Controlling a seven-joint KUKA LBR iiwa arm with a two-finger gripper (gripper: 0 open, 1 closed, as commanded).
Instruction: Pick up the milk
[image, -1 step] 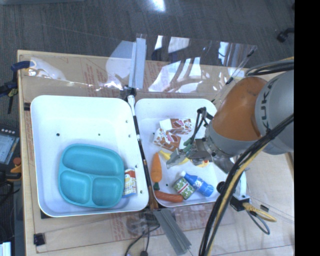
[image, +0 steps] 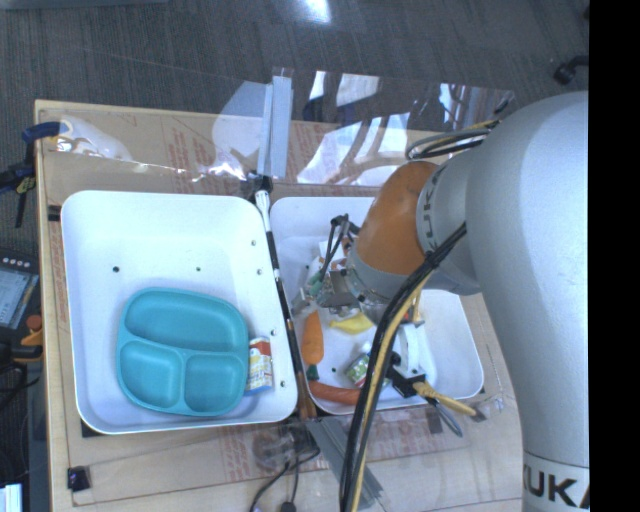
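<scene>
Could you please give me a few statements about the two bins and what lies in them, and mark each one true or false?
1. A teal tray lies in the left bin. True.
2. The arm reaches over the left bin. False: it hangs over the right bin.
3. A small carton sits against the tray's right edge. True.
4. A carrot lies on the tray. False: it lies in the right bin, near its left wall.
5. The tray has several compartments. True.

White letters "KUK" stand on the arm's grey base (image: 560, 480).
</scene>
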